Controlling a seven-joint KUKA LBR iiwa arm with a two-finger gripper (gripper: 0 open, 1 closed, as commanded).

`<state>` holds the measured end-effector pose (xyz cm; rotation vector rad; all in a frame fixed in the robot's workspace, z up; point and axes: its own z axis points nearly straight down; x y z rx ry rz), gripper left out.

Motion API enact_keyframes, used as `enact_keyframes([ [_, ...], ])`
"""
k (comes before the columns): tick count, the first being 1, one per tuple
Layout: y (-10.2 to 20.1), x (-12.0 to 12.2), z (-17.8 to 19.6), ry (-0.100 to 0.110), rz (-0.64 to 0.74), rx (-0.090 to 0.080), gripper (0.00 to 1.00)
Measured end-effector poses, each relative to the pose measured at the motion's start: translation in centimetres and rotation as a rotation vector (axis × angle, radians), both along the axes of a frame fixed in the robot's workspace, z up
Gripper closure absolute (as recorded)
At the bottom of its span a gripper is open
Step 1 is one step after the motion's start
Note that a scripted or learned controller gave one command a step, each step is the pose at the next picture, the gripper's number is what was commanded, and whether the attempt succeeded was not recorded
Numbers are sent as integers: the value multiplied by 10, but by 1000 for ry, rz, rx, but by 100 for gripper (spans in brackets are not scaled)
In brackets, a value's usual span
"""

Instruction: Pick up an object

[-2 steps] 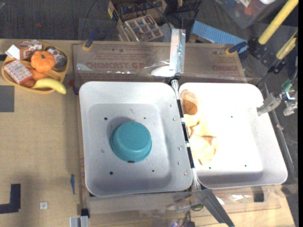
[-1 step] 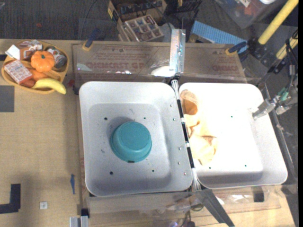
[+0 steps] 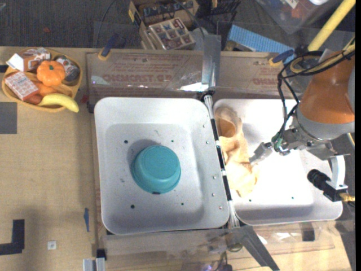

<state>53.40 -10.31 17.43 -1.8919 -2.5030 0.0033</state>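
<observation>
From above, a teal bowl (image 3: 157, 168) sits upside down near the middle of the left bin (image 3: 113, 117), alone there. In the right bin (image 3: 293, 199), the gripper (image 3: 260, 152) reaches down just beside a crumpled tan cloth (image 3: 237, 157) along that bin's left wall. Whether its fingers are clenched or released I cannot tell.
</observation>
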Motion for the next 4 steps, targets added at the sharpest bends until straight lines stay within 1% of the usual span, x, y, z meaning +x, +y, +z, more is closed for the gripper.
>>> enact_keyframes([
  [1, -5, -1, -85, -15, 139, 0, 0],
  [2, -5, 1, -76, -18, 136, 4, 100],
  [3, 27, 77, 7, -4, 381, -1, 100],
  [4, 10, 97, 7, -3, 195, -1, 100],
])
